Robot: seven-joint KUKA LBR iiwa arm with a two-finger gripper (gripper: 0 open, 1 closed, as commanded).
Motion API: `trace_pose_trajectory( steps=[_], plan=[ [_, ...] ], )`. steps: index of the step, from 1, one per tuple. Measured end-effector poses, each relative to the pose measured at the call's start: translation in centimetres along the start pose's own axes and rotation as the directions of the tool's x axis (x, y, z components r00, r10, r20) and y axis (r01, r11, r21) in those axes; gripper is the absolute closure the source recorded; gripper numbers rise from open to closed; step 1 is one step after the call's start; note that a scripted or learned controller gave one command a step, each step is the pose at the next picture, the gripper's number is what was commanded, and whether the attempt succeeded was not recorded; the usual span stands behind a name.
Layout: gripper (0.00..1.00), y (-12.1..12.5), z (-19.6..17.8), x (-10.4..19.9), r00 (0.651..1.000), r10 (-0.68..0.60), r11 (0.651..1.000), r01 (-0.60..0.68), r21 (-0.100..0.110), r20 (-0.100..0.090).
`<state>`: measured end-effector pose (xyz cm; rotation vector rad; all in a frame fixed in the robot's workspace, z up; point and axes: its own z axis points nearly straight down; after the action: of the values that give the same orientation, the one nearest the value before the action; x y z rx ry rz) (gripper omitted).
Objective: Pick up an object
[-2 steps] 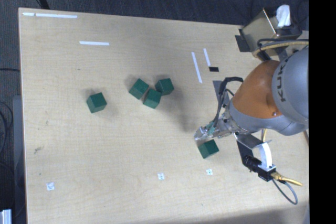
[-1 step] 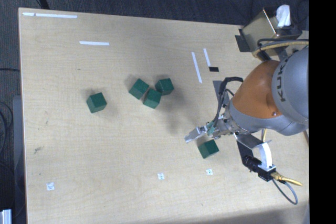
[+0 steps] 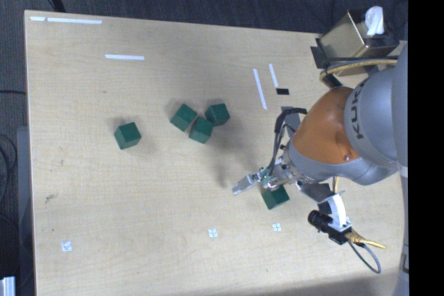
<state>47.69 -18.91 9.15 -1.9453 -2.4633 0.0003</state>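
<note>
Mostly, the wrist of the arm point(image 3: 333, 135) hides its own tool: the grey body and the orange band cover the place where the gripper point(image 3: 262, 181) joins, and the arm is cut off at the right. The gripper is low over the light wooden bench top point(image 3: 139, 218), but at this slant we cannot tell if it is spread or pressed together. One green block point(image 3: 276, 197) lies just beside it, on the near side, perhaps touching it; we do not see it pinched.

Four other green blocks lie on the same surface, well apart from the gripper. Three of them make a tight cluster point(image 3: 200, 123) near the middle, and a single block point(image 3: 127, 135) lies further left.

At the far right edge stands a cardboard box point(image 3: 341, 39), partly covered by the arm.
</note>
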Motion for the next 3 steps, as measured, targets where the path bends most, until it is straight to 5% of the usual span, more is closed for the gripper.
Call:
trace_pose_trajectory(
  steps=[1,2,3],
  plan=[
    [1.0,0.1,-0.98,-0.01,1.0,-0.005,1.0,0.005,0.0,0.0],
    [0.0,0.1,-0.98,0.0,1.0,-0.005,1.0,0.005,0.0,0.0],
    [1.0,0.21,-1.95,0.03,1.0,-0.01,1.0,0.01,0.001,0.0]
  ],
)
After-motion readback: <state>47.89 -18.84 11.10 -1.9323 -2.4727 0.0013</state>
